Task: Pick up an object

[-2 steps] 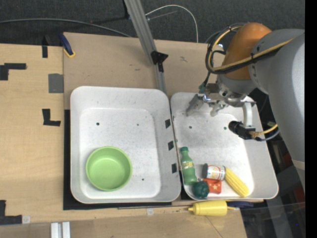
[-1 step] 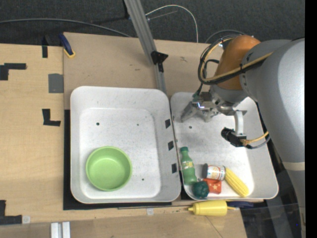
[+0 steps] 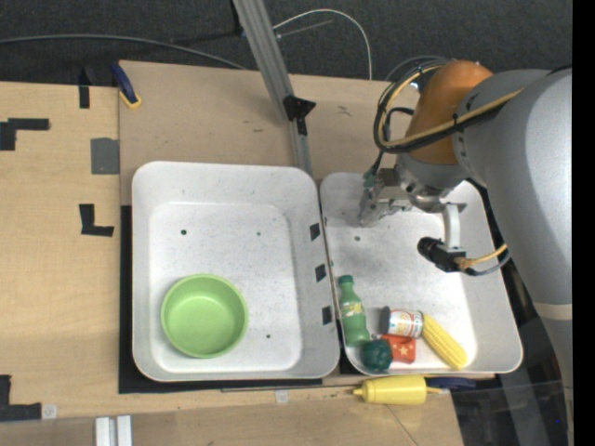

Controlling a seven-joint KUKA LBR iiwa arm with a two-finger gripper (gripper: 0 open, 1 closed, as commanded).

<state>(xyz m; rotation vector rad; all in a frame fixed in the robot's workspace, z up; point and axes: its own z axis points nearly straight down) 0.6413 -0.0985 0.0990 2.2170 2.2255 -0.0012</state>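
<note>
Your gripper [image 3: 372,210] hangs low over the far end of the right bin [image 3: 483,277]; I cannot tell its state. Well nearer the camera than it, the green bottle [image 3: 351,309] lies by the bin's left wall. It looks light, stiff and slippery, so take it across the body, not the narrow neck.

Both bins [image 3: 228,189] are white with little dark speckles, and the left one has a lime green bowl [image 3: 204,316] in it. In the right bin there's a green bottle [image 3: 352,309], a dark green round thing [image 3: 376,355], a red-and-white can [image 3: 404,323], a small red block [image 3: 401,346] and a yellow corn cob [image 3: 444,342], plus a yellow bottle [image 3: 394,390] on the tan bench [image 3: 56,277]. The arm [image 3: 521,147] is grey with an orange band [image 3: 444,91].
</note>
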